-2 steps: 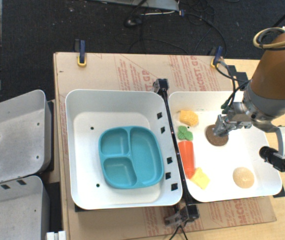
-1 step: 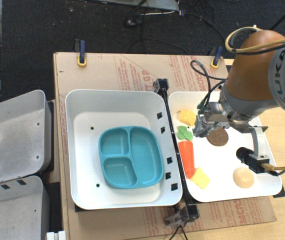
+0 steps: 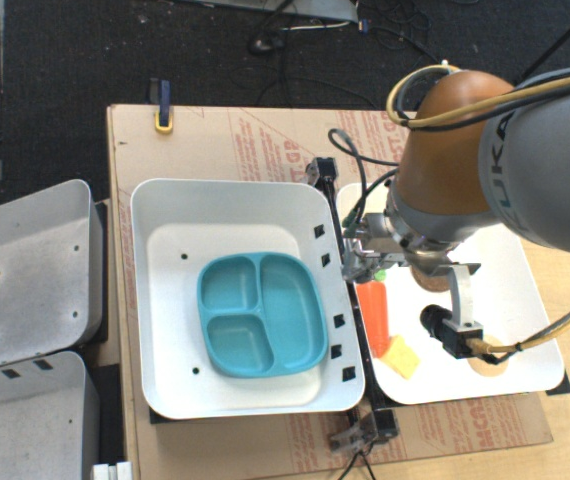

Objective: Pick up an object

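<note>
Camera view. The tabletop carries two white bins side by side: the left bin at the centre of the frame and the right bin at centre right.

Left bin: a teal plate with three compartments lies flat on the floor of the bin, slightly below the bin's centre. It is clear of all four walls.

Right bin: an orange stick lies along the bin's left wall, pointing up and down the frame. A yellow block sits just beside the stick's lower end, toward the bin's lower left corner.

The arm enters from the right of the frame and covers the upper part of the right bin. The pincer is at the wall shared by the two bins, directly above the upper end of the orange stick. The wrist hides it, so how far it is open and whether it holds anything cannot be told.

A yellow clamp sits at the tabletop's upper left edge.
</note>
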Controlling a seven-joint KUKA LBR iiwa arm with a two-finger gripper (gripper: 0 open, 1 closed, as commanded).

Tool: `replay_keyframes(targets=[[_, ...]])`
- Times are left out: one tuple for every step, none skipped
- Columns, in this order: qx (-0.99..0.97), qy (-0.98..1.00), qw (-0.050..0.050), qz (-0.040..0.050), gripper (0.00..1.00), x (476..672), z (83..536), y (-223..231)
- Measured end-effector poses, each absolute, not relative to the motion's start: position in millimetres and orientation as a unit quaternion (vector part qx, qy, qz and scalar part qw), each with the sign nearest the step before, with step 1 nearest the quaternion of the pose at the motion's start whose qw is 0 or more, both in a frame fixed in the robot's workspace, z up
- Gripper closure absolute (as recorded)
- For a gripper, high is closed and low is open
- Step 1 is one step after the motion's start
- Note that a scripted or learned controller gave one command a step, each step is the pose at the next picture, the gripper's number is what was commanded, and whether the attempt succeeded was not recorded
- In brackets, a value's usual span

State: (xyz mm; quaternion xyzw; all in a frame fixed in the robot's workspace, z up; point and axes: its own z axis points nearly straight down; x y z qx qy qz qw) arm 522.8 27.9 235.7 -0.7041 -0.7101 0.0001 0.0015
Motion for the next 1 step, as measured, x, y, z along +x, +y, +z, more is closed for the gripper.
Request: replay_keyframes(targets=[[-0.704,-0.71,0.0,-0.0004,1.0,523.0,238.2,78.5]])
